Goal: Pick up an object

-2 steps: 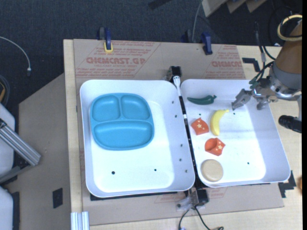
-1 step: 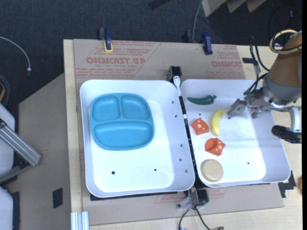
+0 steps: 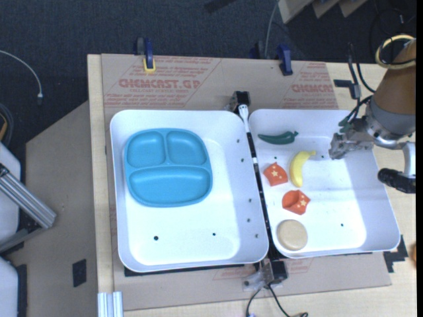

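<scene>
The right bin (image 3: 370,197) holds a dark green pepper (image 3: 278,137), a yellow banana (image 3: 300,166), two red pieces (image 3: 276,174) (image 3: 296,201) and a tan round piece (image 3: 291,234). My gripper (image 3: 341,145) hangs over the bin's upper right part, to the right of the banana and apart from it. Nothing shows between its fingers.
The left bin (image 3: 198,240) holds a blue divided plate (image 3: 169,166). A black divider strip (image 3: 254,170) runs between the bins. Blue clamps (image 3: 148,51) (image 3: 284,57) sit on the bench's far edge. The grey arm with its orange band (image 3: 396,91) enters from the right.
</scene>
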You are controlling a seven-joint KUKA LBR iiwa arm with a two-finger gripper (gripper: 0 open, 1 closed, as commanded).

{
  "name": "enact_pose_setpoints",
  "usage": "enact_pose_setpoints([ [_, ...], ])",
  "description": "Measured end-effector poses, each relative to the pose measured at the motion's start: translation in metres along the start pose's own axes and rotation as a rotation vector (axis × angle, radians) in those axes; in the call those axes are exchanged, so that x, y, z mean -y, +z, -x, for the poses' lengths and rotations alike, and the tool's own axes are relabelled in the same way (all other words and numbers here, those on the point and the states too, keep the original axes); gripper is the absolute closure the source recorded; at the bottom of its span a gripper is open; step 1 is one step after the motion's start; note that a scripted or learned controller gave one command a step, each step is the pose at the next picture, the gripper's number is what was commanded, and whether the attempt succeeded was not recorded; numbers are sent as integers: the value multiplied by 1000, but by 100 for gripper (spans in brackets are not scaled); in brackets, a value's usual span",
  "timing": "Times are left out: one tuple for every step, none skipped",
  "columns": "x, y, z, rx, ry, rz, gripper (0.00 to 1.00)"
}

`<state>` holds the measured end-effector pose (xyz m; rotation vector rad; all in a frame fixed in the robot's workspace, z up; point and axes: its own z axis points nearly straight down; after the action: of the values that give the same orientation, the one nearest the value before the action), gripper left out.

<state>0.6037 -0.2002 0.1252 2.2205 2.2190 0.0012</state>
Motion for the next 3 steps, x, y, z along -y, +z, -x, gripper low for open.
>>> enact_pose_setpoints([
  [6,-60,-2,2,-2,4,100],
  [5,-114,-2,2,-2,6,100],
  [0,-123,-57,-1,-6,0,100],
])
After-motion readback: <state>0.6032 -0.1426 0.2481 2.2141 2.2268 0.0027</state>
